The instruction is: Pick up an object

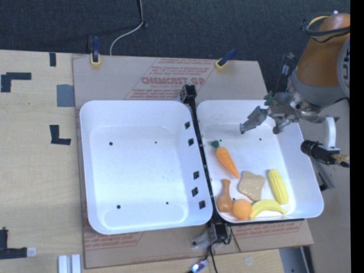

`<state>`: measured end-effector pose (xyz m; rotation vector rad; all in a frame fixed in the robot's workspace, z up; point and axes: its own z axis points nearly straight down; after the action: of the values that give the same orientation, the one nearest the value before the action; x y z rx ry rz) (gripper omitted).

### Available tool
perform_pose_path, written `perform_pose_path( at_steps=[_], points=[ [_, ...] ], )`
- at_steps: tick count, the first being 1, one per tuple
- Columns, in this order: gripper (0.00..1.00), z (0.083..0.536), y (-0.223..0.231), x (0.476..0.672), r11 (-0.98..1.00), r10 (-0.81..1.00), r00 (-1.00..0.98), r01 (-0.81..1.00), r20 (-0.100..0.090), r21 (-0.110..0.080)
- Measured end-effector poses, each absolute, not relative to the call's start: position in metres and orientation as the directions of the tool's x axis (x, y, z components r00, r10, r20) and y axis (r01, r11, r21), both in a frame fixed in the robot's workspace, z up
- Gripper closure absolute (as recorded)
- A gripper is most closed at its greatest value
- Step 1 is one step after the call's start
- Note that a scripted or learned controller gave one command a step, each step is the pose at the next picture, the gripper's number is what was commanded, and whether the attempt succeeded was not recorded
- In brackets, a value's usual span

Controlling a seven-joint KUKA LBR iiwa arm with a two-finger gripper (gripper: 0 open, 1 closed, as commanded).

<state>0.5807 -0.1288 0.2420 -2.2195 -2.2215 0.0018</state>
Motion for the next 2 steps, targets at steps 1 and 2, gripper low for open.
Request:
perform_pose_path(
  at_steps=[1, 2],
  points=[
    [0.00, 0.208, -0.051, 0.532, 0.007, 1.000, -0.007, 1.000, 0.004, -0.008],
    [0.00, 0.182, 0.031, 0.530, 0.009, 1.000, -0.009, 1.000, 0.003, -0.006]
  ],
)
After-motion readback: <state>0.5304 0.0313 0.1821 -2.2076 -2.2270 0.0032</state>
